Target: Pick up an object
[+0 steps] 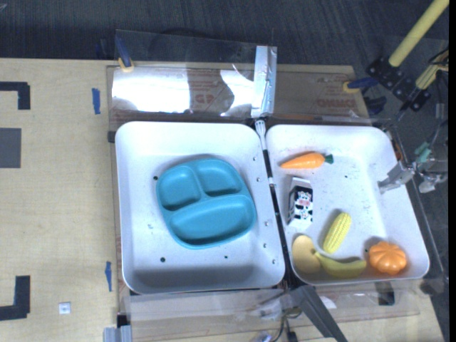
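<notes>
The right white bin point(360, 140) holds several toy items. An orange carrot point(303, 161) lies near its back left. A small black-and-white carton point(302, 204) stands below the carrot by the left wall. A yellow corn cob point(337, 231) lies tilted in the middle. A yellow banana point(322, 261) curves along the front wall, and an orange pumpkin point(387, 258) sits in the front right corner. The left white bin point(135, 152) holds a blue divided plate point(205, 201) at its centre.
A clear plastic panel with shiny foil point(192, 84) stands behind the left bin. A yellow pole point(422, 21) and black clamps with cables point(399, 80) crowd the upper right. A grey metal bracket point(402, 177) juts over the right bin's right rim.
</notes>
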